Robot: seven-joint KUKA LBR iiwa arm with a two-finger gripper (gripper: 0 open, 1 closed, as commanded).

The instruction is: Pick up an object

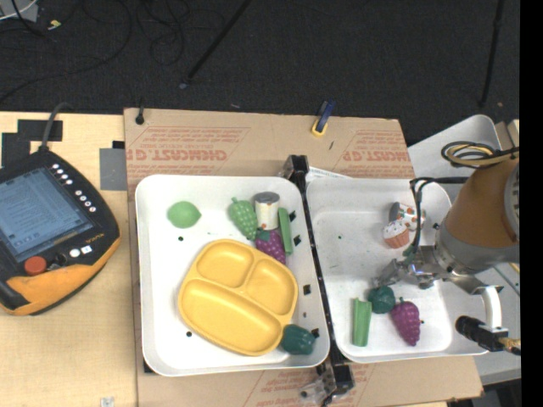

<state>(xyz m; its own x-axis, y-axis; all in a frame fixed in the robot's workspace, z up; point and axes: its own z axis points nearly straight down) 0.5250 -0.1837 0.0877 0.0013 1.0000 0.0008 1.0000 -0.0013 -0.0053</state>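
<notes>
Low over the right bin [339, 227], the pincer [413, 271] hangs from the grey arm [484, 219] that reaches in from the right; whether its jaws are wide or narrow cannot be told, and nothing shows between them.

Largest is the tan bench [68, 346], with a sheet of cardboard [221, 147] laid over it under the 2 bins. Black carpet and loose cables fill the room behind. A handheld control tablet [47, 227] rests on the bench at the far left, well apart from the bins.

The left bin [157, 312] is crowded: a yellow divided plate [237, 293] takes up most of its floor, its corner touching a dark green toy [298, 339] at the near rim. Behind the plate lie a green ball [183, 214], green grapes [243, 217], a small can [266, 209], a green stick [285, 230] and purple grapes [271, 246].

The right bin has more open floor, mostly in its middle and left. A green block [362, 321] lies near the front rim, a dark green lump [383, 298] sits just below the pincer, a purple grape bunch [407, 321] lies beside it, and a cupcake toy [397, 230] stands toward the back.
</notes>
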